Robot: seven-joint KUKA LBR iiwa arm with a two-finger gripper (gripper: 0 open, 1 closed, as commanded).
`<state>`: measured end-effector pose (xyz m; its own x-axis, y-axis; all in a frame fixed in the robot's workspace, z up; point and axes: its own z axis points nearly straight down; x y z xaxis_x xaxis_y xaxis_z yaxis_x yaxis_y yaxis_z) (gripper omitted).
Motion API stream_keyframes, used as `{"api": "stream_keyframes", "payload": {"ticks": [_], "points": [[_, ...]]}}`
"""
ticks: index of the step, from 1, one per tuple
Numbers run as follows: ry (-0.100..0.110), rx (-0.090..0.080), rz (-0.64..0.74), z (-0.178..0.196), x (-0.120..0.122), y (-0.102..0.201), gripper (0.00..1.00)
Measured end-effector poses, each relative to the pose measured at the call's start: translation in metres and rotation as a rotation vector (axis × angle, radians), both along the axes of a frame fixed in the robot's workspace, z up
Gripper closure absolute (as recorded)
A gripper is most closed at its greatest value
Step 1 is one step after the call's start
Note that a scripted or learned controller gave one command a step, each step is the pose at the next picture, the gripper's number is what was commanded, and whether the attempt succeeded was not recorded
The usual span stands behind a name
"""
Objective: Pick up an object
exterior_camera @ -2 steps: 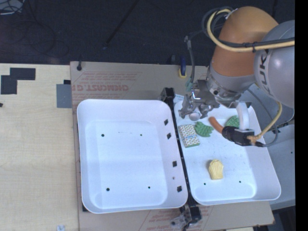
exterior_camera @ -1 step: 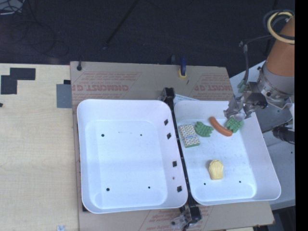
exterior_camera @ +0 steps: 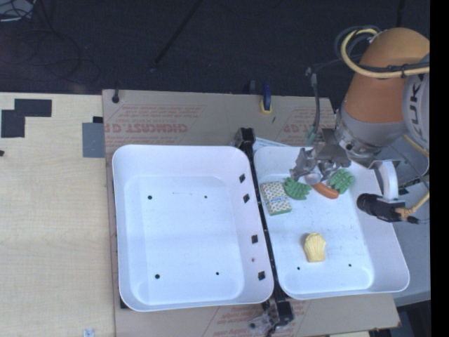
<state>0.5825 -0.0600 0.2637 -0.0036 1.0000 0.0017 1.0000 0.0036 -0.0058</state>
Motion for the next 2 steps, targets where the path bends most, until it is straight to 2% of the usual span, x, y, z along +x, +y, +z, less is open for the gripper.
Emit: {"api": "stream_keyframes", "payload": {"ticks": [1, 2], "points": [[-0.005, -0.001, 0.0, 0.041, 0.009, 0.067, 1.0], [-0.003, -0.001, -0.002, 0.084, -0.021, 0.098, 1.0]]}}
